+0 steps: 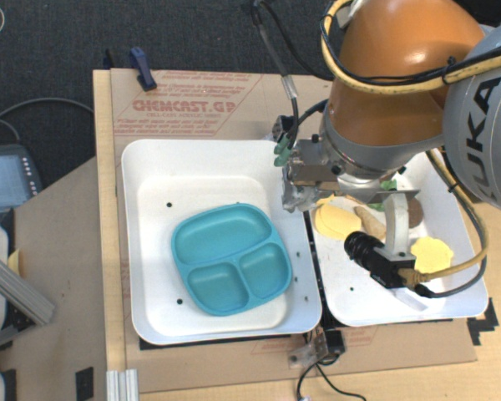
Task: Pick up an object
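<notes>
The gripper (361, 195) is over the right shallow white bin (461, 306), toward its far-left corner; whether it is open or closed cannot be told. Just beside it in that bin lie a pale yellow round flat piece (334, 220), a tan elongated piece (370, 218) and a bright yellow piece (435, 254). A teal three-compartment plastic tray (230, 258) lies in the left shallow white bin (142, 224), nearer its front-right corner.

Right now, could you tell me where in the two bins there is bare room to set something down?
The left bin has bare floor along its far wall and its view-left wall, beside the teal divided plate. The right bin is crowded: the arm hangs over yellow pieces and a brown piece; only its near corner by the left bin is bare.
</notes>
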`<state>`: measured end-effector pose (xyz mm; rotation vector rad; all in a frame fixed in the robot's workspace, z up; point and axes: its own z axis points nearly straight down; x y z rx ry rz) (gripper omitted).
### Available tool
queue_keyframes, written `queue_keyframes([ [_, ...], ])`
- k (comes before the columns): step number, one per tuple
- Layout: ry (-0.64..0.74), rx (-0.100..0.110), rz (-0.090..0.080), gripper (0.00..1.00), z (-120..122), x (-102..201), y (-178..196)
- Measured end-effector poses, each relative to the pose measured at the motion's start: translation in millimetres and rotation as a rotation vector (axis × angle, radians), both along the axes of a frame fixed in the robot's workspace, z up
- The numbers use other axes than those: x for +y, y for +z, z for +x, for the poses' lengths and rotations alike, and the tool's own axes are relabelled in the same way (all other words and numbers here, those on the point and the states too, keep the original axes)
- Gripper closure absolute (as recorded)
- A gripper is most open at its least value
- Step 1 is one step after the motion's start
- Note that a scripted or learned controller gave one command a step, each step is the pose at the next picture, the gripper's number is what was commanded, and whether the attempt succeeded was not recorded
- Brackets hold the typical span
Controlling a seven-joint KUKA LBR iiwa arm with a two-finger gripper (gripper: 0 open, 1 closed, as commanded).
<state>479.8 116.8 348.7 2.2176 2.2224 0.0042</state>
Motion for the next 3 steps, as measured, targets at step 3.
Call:
queue_keyframes([
  [3,-0.010,-0.014,-0.001,1.00,-0.2,-100.7,193.5],
])
